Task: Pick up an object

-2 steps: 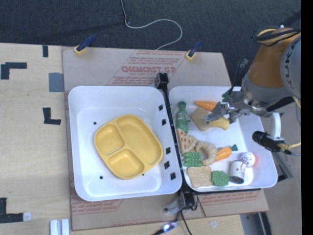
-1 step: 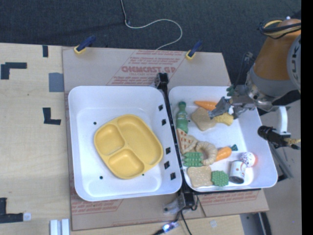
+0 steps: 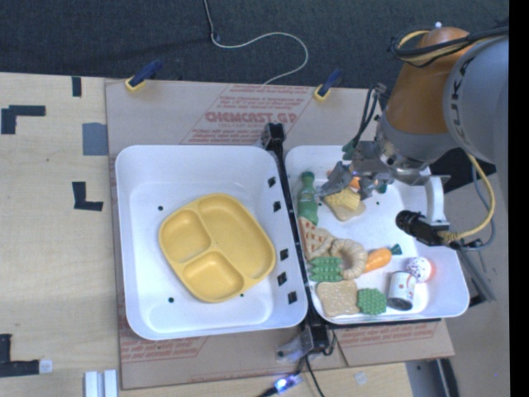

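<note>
Red mirrored "CHEMCAST GP" lettering (image 3: pixel 248 116) on cardboard sheet (image 3: pixel 165 114) under both bins.

We see the objects for picking all together in the right bin (image 3: pixel 450 300), and we place them from the gripper (image 3: pixel 357 179). Directly under it lies a pale yellow chunk (image 3: pixel 345 206), like a wedge of cheese – whether the two touch we cannot tell. Just to its left stands a green bottle (image 3: pixel 307 197), lying along the bin wall. Further below it we find a waffle piece (image 3: pixel 314 240), a beige ring-shaped pastry (image 3: pixel 350 256) and a green ridged piece (image 3: pixel 325 268). An orange carrot (image 3: pixel 378 260) points toward the lower right. Farthest away rest a toast slice (image 3: pixel 336 298), a round green item (image 3: pixel 372 302) – and a small white can (image 3: pixel 402 289).
</note>
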You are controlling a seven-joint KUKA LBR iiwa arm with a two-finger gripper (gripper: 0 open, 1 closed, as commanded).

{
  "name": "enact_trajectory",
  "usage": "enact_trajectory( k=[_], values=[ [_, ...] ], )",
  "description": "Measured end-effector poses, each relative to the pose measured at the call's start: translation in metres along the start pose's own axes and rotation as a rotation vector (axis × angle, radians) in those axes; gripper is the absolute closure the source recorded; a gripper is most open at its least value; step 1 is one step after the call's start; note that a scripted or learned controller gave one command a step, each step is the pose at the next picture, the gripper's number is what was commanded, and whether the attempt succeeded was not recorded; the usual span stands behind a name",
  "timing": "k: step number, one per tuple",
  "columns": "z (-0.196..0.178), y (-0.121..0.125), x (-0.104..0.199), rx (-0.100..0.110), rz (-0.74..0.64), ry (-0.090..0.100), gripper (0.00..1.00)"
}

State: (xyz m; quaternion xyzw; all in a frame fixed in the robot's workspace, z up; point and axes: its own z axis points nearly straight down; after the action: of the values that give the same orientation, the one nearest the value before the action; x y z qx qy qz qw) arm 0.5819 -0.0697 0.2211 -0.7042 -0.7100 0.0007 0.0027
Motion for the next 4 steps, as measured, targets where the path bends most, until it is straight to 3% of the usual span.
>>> enact_trajectory(
  k=[1, 2, 4],
  values=[
    [0.002, 0.002, 0.065, 0.000, 0.000, -0.001, 1.00],
    [0.004, 0.000, 0.107, 0.001, 0.002, -0.002, 1.00],
    [0.000, 0.013, 0.098, 0.000, 0.006, -0.003, 1.00]
  ],
)
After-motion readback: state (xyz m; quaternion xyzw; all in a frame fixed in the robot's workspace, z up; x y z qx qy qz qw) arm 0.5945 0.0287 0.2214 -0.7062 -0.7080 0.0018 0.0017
